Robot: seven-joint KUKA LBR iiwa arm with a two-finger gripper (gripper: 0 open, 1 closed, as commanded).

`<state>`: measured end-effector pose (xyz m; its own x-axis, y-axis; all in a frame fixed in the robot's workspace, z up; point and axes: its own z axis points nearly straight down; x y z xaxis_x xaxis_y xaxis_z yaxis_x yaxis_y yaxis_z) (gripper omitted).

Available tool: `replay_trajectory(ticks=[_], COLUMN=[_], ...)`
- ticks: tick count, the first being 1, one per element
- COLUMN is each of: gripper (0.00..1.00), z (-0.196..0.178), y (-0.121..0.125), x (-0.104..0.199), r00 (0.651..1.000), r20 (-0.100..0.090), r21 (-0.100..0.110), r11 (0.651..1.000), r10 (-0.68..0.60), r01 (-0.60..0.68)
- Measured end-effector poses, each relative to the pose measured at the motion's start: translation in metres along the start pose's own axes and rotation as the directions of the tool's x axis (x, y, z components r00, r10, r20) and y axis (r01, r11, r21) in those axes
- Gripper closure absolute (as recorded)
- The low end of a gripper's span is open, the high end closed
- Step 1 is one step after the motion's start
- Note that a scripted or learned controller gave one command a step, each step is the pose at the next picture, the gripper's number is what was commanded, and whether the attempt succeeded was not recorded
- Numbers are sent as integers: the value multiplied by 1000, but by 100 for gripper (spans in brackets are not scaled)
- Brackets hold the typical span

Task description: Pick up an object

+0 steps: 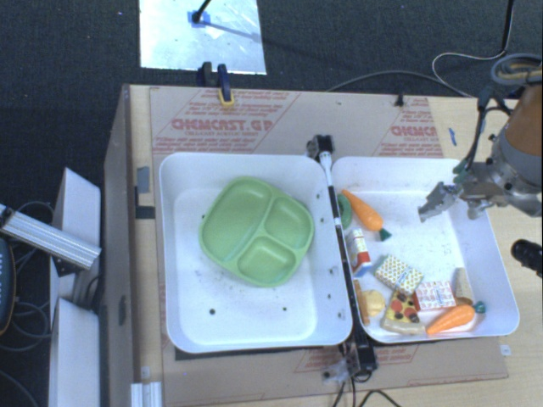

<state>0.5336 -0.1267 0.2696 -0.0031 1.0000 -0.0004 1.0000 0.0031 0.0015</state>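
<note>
Gripper (pixel 441 200) hangs above right bin (pixel 501 265), fingers spread, holding nothing; toys sit bunched at near edge, carrot (pixel 452 318) touching patterned block (pixel 434 295); risk: fingers catch two items, or pinch slips off carrot's taper.

Two white bins (pixel 182 227), one green plate (pixel 257 231), two carrots (pixel 363 210), several small toys (pixel 399 272).

robotics lab test bench, two white bins (pixel 254 333) on a cardboard-covered bench (pixel 280 113), loose cables (pixel 462 58), dark carpet floor (pixel 68 49), toy food (pixel 407 295) as test objects
</note>
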Motion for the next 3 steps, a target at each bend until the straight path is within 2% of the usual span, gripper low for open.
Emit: replay_trajectory(ticks=[1,2,3], gripper=[0,0,100], z=[129,183,173], y=[5,90,90], x=[10,36,37], r00=[1000,1000,1000], r20=[-1,6,2], r21=[4,-8,-5], r11=[1000,1000,1000], r10=[2,2,0], r01=[-2,-2,0])
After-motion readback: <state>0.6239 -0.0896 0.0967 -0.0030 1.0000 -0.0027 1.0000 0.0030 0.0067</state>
